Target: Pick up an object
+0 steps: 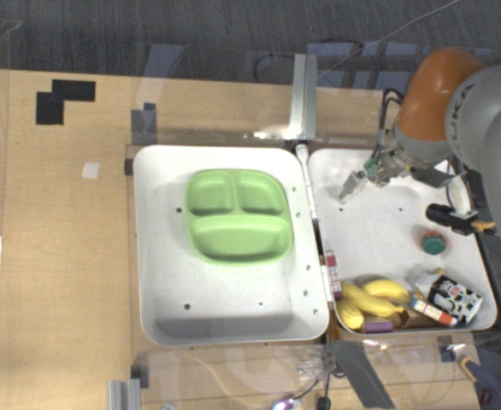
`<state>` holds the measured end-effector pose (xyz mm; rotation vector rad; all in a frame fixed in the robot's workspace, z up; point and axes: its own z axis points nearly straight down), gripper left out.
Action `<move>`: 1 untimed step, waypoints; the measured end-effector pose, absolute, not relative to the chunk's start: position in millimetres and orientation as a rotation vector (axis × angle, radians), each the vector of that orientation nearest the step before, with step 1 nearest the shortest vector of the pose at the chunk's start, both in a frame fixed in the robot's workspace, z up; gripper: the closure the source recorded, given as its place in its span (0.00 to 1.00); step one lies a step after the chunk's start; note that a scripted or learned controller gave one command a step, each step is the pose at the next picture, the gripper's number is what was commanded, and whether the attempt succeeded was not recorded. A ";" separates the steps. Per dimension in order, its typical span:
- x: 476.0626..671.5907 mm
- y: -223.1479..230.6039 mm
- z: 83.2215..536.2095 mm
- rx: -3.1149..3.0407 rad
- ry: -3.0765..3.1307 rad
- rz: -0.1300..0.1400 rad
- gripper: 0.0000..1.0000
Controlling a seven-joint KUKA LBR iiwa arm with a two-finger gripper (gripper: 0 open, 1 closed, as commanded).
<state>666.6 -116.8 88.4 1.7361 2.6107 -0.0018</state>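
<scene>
My gripper (351, 184) hangs over the upper left part of the right bin (379, 237), pointing down and to the left above bare white floor. I see nothing held in it. The loose objects lie toward the bin's front and right: a pair of yellow bananas (372, 301), a small green round piece (434, 244), a black-and-white spotted box (456, 298), a red and orange marker (430, 309) and a purple item (379, 325). All of them sit well apart from the gripper.
A green divided plate (238, 214) lies in the middle of the left bin (152, 254). A metal divider (315, 229) runs between the two bins. The grey arm with its orange band (430, 101) crosses the right bin's far right corner.
</scene>
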 end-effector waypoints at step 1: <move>670.7 -113.4 100.9 1.729 2.607 0.015 1.00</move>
